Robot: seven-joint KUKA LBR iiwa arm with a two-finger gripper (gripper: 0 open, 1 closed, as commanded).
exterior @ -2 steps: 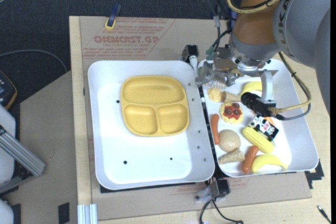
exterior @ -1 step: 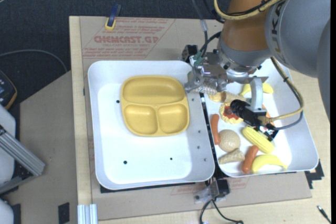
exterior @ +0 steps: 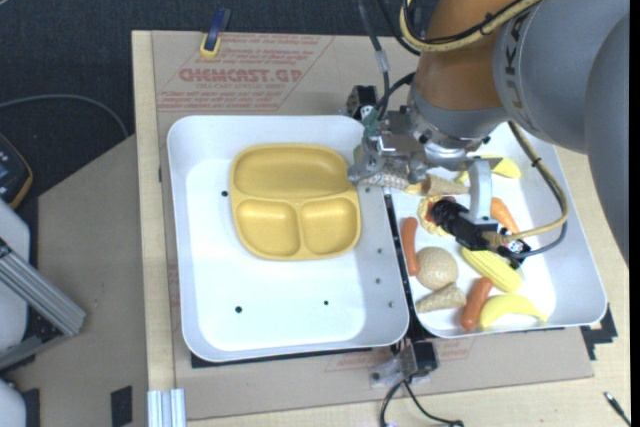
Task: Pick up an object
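My gripper (exterior: 462, 205) hangs low over the upper left part of the right bin (exterior: 572, 255), under the grey arm and its orange band (exterior: 470, 5). Toy foods lie in that bin. An orange carrot (exterior: 409, 245) lies by the left wall, with a beige round piece (exterior: 436, 265) next to it. Yellow corn (exterior: 490, 266), a banana (exterior: 512, 312), a red sausage (exterior: 476, 302) and a tan wedge (exterior: 440, 298) lie at the front. Another small carrot (exterior: 503, 213) sits just right of the gripper. The wrist hides the bin's back part.
The left bin (exterior: 200, 245) holds a yellow three-compartment plate (exterior: 295, 200) in its back half. The wall between the bins (exterior: 390, 255) runs just left of the gripper. A cable (exterior: 375, 25) rises behind the bins, and a blue-yellow clip (exterior: 212, 35) lies on the board.
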